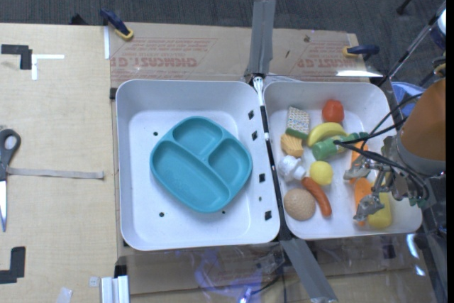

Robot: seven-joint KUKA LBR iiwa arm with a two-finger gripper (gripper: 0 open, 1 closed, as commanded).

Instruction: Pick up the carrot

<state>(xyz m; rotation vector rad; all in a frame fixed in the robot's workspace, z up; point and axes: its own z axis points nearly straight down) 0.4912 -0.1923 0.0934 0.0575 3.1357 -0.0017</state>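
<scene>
The carrot (362,192), a short orange piece, lies near the right wall of the right bin (369,92). My gripper (363,189) hangs directly over it, lowered into the bin. Its fingers (357,171) stand apart, one on the far side of the carrot and one on the near side, so the gripper is open around it. The wrist and cables hide part of the carrot's far end.
Crowded beside the carrot are a yellow fruit (380,217), a lemon (320,172), a red sausage (318,196), a banana (326,131), a green vegetable (325,149), a tomato (332,111) and a beige egg (299,204). A blue divided plate (202,164) lies in the left bin (135,152).
</scene>
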